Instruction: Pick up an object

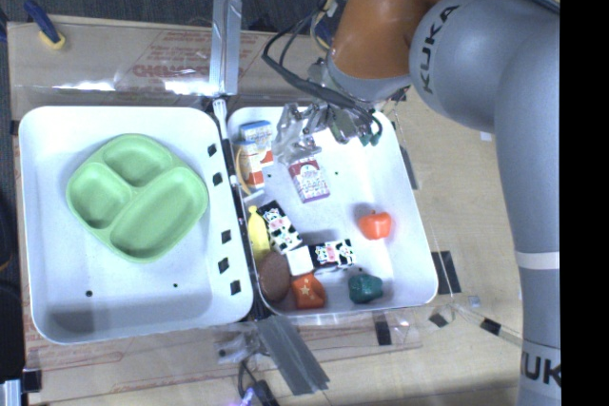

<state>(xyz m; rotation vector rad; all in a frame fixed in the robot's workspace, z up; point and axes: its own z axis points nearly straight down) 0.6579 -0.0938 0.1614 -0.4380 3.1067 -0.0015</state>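
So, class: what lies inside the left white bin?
Inside the left bin lies one green divided plate with three compartments, resting on the floor toward the back. Whatever is under the plate is covered; the rest of the floor shows bare white with small dark marks.

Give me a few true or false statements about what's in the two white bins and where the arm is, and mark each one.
1. The green three-compartment plate lies in the left white bin. True.
2. The gripper is over the left bin. False: it is over the far end of the right white bin.
3. The small orange round toy is in the right bin. True.
4. The dark green toy rests on the plate. False: it sits in the right bin's near corner.
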